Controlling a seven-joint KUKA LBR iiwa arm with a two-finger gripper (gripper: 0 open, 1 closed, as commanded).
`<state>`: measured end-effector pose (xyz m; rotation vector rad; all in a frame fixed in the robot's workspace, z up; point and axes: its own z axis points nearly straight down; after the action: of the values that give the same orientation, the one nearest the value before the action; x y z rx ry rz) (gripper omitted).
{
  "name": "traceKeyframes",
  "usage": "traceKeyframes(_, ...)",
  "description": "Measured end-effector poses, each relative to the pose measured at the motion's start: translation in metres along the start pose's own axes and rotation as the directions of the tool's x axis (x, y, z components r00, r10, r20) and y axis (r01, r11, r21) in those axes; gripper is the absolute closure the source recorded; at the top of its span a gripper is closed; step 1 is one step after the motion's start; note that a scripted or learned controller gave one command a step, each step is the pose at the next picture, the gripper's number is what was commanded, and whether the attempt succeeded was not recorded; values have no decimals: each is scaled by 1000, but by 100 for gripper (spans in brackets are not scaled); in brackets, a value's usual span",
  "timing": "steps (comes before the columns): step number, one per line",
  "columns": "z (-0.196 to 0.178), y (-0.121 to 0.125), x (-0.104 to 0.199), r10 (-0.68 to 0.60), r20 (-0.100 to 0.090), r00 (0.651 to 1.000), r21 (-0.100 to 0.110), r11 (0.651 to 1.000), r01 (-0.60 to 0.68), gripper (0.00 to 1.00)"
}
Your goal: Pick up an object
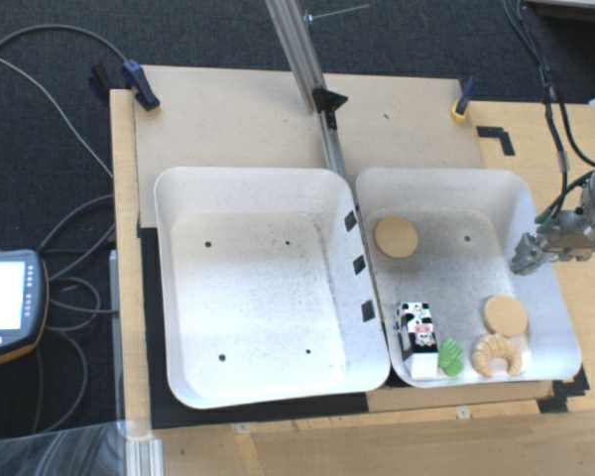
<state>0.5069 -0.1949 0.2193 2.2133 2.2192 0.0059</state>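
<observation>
The gripper (pixel 529 256) sits at the right rim of the right bin (pixel 521 191), by the worktop's (pixel 228 117) right edge, well apart from every object; whether its jaws are open or closed cannot be told from here, and nothing shows between them. By my reading the pick is at its approach step, with no object chosen yet.

The next move calls for carrying the gripper in over the bin and down onto one piece. The tan disc (pixel 397 237) near the bin's middle lies alone and looks the easiest. The rest crowd the near edge: a second tan disc (pixel 506 316), a croissant-shaped piece (pixel 499 356) just below it, a green piece (pixel 450 357), and a black-and-white cow-patterned block (pixel 416 327).

Count: two bins, including the left bin (pixel 258 286); two discs; one each of the others.
</observation>
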Motion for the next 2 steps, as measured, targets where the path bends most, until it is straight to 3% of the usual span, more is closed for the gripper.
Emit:
traceKeyframes(1, -54, 2, 0, 1, 0, 1000, 0, 1000, -1, 100)
traceKeyframes(2, -59, 29, 49, -5, -3, 1000, 3, 1000, 5, 100)
